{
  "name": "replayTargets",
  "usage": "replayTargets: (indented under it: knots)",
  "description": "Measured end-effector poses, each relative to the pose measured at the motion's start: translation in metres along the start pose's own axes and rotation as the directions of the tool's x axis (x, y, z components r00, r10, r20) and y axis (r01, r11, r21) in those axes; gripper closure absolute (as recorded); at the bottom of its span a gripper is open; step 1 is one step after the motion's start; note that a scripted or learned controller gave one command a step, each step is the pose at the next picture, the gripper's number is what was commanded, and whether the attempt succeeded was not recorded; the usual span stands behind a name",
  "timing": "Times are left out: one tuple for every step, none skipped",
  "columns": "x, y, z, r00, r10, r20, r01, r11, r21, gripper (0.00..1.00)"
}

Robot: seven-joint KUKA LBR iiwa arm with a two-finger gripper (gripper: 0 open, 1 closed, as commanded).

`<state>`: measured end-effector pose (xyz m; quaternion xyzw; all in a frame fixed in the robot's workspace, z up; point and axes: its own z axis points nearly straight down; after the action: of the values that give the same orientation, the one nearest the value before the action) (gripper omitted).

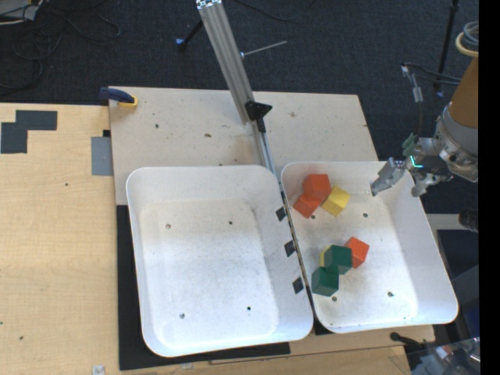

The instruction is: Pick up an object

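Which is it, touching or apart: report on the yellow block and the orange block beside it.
Touching. The camera view shows the yellow block pressed against the orange block, no white floor between them.

Two shallow white plastic bins are sitting side by side: left bin [148, 209], right bin [426, 280]. Blocks are numbering six or so: three orange cubes [316, 186] [306, 205] [358, 251], one yellow cube [337, 201], two green cubes [338, 257] [325, 280].
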<state>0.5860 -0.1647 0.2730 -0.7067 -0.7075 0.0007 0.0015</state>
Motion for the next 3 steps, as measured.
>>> replayTargets:
  knots:
    - [0.005, 0.000, 0.064, 1.000, 0.001, -0.001, -0.001, 1.000, 0.007, 0.00]
    - [0.003, -0.002, 0.108, 1.000, 0.003, -0.001, -0.003, 1.000, 0.005, 0.00]
    - [0.005, -0.006, 0.173, 1.000, 0.003, -0.002, -0.003, 1.000, 0.007, 0.00]
